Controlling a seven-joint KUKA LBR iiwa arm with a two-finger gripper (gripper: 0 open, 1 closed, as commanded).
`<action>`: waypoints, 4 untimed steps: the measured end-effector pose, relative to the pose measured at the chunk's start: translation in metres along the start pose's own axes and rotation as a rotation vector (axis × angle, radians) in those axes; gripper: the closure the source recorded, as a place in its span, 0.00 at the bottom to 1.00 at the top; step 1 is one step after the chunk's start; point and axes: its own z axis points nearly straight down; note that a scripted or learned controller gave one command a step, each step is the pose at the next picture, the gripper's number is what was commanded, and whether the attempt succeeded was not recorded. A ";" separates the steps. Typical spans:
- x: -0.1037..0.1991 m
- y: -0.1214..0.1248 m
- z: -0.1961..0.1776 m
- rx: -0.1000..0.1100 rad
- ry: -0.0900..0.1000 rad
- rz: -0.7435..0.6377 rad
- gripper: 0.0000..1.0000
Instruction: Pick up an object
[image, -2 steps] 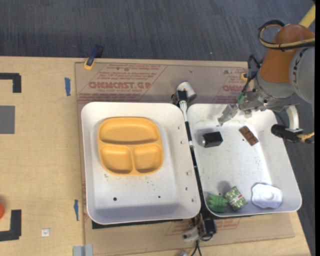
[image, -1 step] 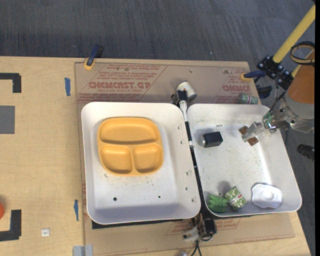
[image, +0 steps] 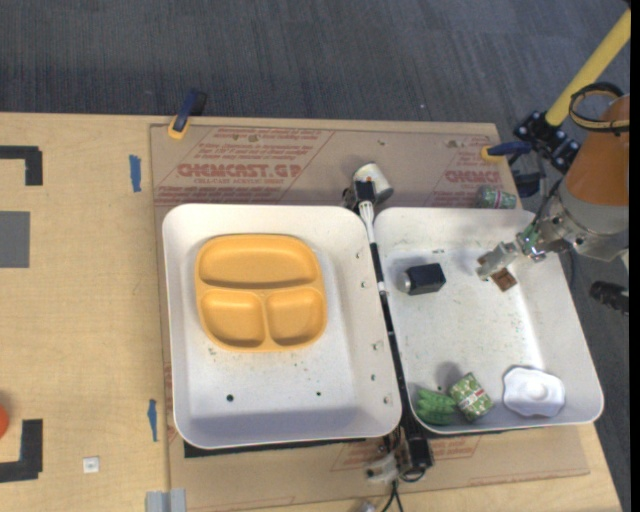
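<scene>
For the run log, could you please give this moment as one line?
pincer: over right bin, upper right, grasp unconfirmed | black block: in right bin | orange tray: in left bin

Desk (image: 80, 300): pale wood top, black tape corner marks at far left, blue tape strips near the board's left edge.
Cardboard sheet (image: 300, 160): brown, red printed lettering, lying under both bins.
Left bin (image: 190, 400): shallow, white, dark specks on its floor.
Right bin (image: 570, 330): shallow, white, touching the left bin along the middle seam.
Clamps: one blue-and-yellow clamp (image: 186, 112) at the board's top left corner, a second clamp (image: 500, 151) at top right.
Floor (image: 300, 50): dark grey carpet beyond the desk.
Yellow pole (image: 595, 60): slanting in at upper right.
</scene>
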 end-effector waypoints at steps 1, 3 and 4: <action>-0.001 -0.002 0.003 -0.003 -0.005 -0.221 0.00; 0.044 0.013 0.019 0.010 0.002 -0.548 0.00; 0.016 -0.007 0.018 0.007 0.004 -0.877 0.00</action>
